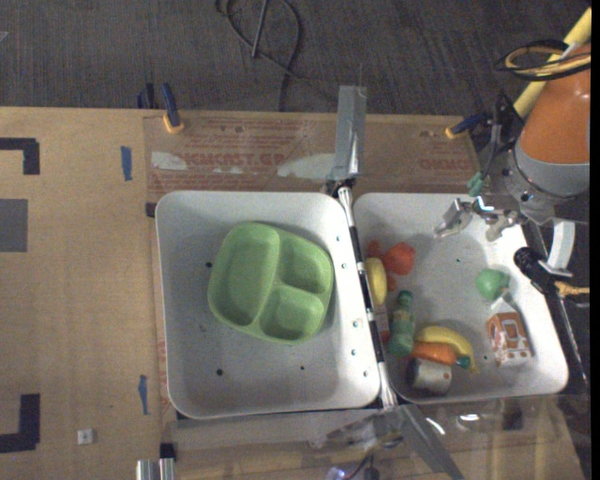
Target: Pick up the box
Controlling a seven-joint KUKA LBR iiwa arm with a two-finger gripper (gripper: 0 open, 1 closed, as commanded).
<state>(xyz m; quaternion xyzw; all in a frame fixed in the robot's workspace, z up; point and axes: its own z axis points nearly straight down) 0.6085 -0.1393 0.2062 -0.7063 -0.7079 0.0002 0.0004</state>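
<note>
A cardboard-covered bench (75, 281) fills the lower frame; beyond its far edge lies dark, possibly carpeted floor (122, 47) crossed by cables (272, 28).

The divided plate (273, 281) is light green, the box (507, 338) is orange with white patches, the banana (445, 337) is yellow, and both bins (187, 375) are white.
</note>
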